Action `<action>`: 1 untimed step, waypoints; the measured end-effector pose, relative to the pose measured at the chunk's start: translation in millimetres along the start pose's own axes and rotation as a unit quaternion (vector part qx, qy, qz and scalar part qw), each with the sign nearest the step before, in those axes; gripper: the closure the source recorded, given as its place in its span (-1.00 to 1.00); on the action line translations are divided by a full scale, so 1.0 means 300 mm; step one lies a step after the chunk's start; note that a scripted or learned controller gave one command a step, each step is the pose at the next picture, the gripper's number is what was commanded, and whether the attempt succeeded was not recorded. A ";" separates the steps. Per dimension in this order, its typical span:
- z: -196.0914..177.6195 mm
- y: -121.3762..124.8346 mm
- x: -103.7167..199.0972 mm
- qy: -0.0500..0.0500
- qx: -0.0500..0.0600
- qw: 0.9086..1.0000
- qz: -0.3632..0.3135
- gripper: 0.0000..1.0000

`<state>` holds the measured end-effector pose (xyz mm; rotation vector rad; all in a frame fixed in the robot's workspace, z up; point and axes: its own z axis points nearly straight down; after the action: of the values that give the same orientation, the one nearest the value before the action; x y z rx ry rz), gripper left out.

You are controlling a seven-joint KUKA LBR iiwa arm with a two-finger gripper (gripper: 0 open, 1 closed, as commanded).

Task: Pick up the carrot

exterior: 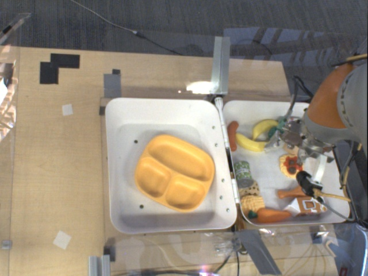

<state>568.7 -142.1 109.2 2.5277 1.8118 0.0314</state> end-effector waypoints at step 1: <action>0.043 -0.001 -0.041 0.003 0.005 0.998 0.056 -1.00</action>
<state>565.1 -153.8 96.4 2.6352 1.6747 0.0333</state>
